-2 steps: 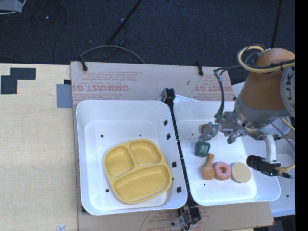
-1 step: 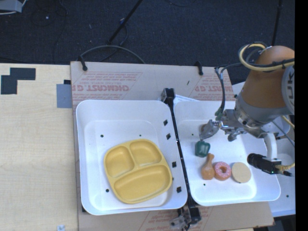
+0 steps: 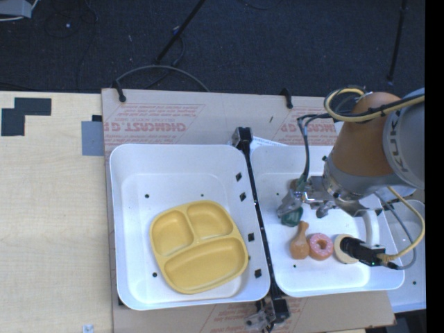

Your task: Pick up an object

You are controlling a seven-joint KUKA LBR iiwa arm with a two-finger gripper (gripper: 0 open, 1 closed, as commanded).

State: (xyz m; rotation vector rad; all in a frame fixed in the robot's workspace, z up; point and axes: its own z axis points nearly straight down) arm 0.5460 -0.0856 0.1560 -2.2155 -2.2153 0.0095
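My gripper (image 3: 293,201) hangs low over the left half of the right bin (image 3: 277,161), below the arm's orange band. A small dark green object (image 3: 291,217) lies directly under its tip, touching or nearly touching it; whether it is gripped cannot be made out. Just in front of it lies an orange-brown drumstick-shaped toy (image 3: 300,242), and a pink frosted donut (image 3: 320,245) rests against that toy's right side.
The left bin (image 3: 132,186) holds a yellow divided plate (image 3: 200,245). A black divider (image 3: 251,207) separates the two bins. Cardboard lies under the bins, and a pale wooden bench top (image 3: 48,220) stretches to the left.
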